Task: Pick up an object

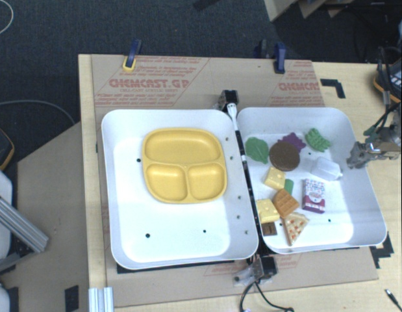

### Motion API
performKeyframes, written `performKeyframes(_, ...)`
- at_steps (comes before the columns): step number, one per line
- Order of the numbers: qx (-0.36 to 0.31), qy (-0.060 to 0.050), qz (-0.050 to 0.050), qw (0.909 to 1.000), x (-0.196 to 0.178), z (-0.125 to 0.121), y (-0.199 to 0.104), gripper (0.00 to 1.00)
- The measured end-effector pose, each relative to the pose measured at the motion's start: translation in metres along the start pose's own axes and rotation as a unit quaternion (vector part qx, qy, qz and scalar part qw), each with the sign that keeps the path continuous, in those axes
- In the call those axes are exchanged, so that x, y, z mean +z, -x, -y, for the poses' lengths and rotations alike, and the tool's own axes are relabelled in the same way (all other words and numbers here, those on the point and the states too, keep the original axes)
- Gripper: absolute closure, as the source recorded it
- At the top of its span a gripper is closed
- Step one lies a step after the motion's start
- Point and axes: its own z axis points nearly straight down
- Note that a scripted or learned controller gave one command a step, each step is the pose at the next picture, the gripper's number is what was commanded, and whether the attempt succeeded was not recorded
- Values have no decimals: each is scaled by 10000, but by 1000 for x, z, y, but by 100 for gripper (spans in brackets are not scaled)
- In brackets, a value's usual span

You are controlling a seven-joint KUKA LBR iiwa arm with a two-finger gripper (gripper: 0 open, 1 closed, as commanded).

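Pizza slice toy (294, 227) at right bin (366, 203) near edge, other food toys heaped beyond; yellow divided plate (184, 163) alone in left bin (123, 194); gripper (360, 153) over far right rim, nothing held, fingers unclear

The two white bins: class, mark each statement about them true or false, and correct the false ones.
1. The yellow divided plate lies in the left bin. True.
2. The plate has five compartments. False: it has three, one wide and two smaller.
3. The toy food pieces lie in the right bin. True.
4. The brown round piece lies on the yellow plate. False: it lies in the right bin, beside the green leaf piece.
5. The gripper is at the right bin's right rim. True.
6. The pizza slice lies at the far end of the right bin. False: it lies near the front edge.
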Motion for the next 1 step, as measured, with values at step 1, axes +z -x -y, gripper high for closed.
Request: performKeyframes(1,-6,-10,-6,10000,-21,-1,1,100)
